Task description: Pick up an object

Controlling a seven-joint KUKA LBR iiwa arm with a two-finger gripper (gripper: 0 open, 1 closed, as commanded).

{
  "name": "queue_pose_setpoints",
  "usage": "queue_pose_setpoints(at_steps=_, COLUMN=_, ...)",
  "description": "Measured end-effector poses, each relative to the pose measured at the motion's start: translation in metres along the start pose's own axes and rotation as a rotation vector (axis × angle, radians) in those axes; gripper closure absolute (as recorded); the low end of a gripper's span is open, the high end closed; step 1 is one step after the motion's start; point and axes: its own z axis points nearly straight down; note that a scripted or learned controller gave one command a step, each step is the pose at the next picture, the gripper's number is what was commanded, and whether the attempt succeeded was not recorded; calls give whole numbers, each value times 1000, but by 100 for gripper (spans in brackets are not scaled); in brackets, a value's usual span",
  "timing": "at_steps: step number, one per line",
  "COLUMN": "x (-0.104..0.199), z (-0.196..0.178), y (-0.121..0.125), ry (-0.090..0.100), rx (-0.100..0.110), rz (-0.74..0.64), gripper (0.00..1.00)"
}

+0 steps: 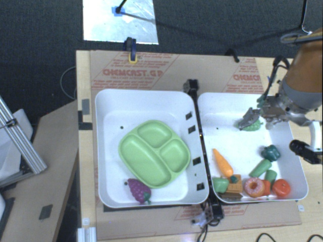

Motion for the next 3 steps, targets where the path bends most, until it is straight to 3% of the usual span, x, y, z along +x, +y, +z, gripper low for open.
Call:
queue_pose_setpoints(at_steps=1, x=0, z=-5, y=2, ry=-2, rx=-11, rz=-2, gripper=0)
queue_pose_setpoints(at_steps=3, x=12, z=108, y=15, ry=0, rx=-6, rz=-2, gripper=0)
